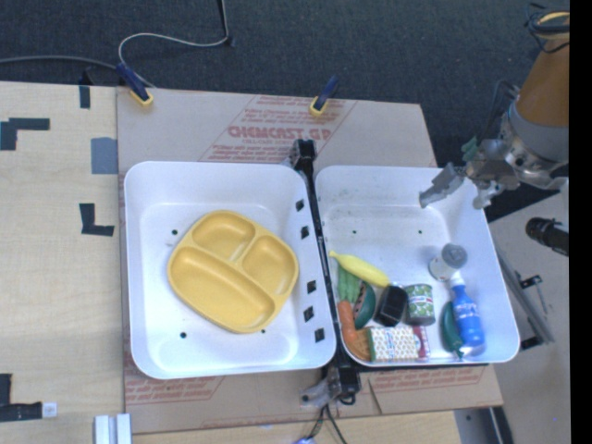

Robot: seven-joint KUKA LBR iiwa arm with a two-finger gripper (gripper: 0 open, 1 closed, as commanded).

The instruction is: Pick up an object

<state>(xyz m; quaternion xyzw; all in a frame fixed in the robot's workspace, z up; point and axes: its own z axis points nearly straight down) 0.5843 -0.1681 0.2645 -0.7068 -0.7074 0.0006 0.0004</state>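
My gripper point(459, 192) hangs over the far right part of the right bin point(388, 211), its two fingers point(435, 192) spread open with nothing between them. Below it, along the bin's near side, lie a yellow banana point(361, 268), a green can point(418, 302), a black object point(392, 305), a blue bottle point(465, 320), a grey round piece point(452, 256), an orange carrot point(344, 317) and a printed packet point(398, 342). The gripper stands apart from all of them, closest to the grey round piece.
The left bin point(153, 202) holds a yellow divided plate point(236, 271). A black divider with clips point(310, 239) runs between the bins. Both bins rest on a cardboard sheet point(268, 132) held by yellow-blue clamps point(137, 86). A cable point(176, 40) lies behind.
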